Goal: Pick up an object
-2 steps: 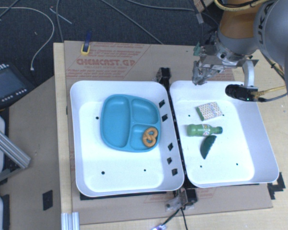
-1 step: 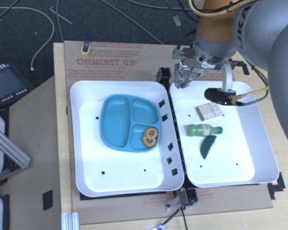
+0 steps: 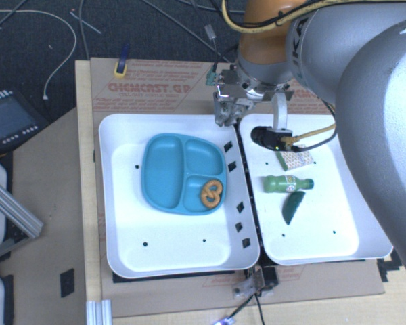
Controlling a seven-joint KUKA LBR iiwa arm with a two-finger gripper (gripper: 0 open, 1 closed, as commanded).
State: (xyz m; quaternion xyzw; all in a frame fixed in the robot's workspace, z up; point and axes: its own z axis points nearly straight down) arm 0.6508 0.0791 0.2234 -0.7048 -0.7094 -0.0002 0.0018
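My gripper [image 3: 228,117] hangs over the far end of the divider between the two white bins, with nothing visible between its fingers. In the left bin [image 3: 122,242] lies a blue divided plate [image 3: 172,171] with a brown pretzel [image 3: 212,193] in its near right compartment. The right bin [image 3: 352,242] holds a green bottle [image 3: 288,183] lying on its side, a dark green pepper-like piece [image 3: 292,206] just in front of it, and a small red-and-white patterned packet [image 3: 296,158] behind it. All of these lie in front of the gripper and apart from it.
The grey arm with its orange band fills the upper right and overhangs the right bin's far side. A cardboard sheet [image 3: 162,80] lies behind the bins. Cables run across the dark surface at the top left.
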